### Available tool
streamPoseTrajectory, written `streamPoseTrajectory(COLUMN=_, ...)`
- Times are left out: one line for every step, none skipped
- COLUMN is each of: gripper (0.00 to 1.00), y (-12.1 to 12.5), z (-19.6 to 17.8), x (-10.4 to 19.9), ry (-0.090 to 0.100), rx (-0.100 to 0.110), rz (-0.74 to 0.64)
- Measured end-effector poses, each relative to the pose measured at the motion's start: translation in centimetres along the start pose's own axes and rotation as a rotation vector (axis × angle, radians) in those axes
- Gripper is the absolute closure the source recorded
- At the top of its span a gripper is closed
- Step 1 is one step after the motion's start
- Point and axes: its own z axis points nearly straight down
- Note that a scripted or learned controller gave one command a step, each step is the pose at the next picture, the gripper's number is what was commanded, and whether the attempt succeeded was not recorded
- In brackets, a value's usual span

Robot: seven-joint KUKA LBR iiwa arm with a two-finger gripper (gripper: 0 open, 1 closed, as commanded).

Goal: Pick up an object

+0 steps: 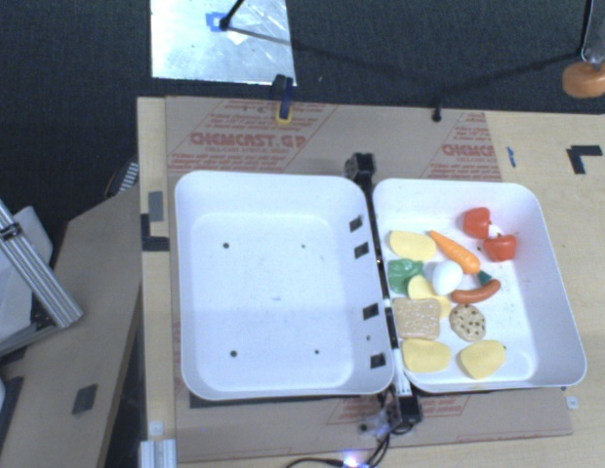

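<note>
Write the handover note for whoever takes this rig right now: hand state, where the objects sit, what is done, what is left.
Hand: the arm's orange band sits at the top right corner, beyond the bench; finger state cannot be told.
Objects: all lie in the right bin, clustered toward its left side: carrot, white egg, sausage, cookie, cracker, green vegetable, two red pieces and several yellow pieces.
The left bin adjoins it.
Done: nothing lifted; every item rests on the bin floor.
Left: bring the arm over the right bin, grasp one object, lift it.
</note>
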Motion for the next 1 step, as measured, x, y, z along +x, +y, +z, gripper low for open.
streamPoseTrajectory(gripper=1.00, y=-7.12, z=13.54, x=2.57, ry=0.006, rx=0.022, rz=0.003)
